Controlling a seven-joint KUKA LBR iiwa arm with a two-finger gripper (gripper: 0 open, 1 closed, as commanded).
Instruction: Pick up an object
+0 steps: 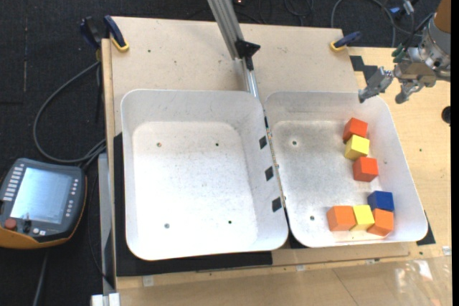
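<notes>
Orange block [342, 217] low, gripper [391, 88] well above, open

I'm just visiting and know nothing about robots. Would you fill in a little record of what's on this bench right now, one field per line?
bins: two shallow white bins side by side, left bin and right bin
blocks: seven small blocks, all in the right bin
upper group: orange block, yellow block, orange-red block
lower group: orange, yellow, orange, blue block
gripper: open, above the right bin's far right corner, holding nothing
pendant: on the floor, left of the bench
</notes>
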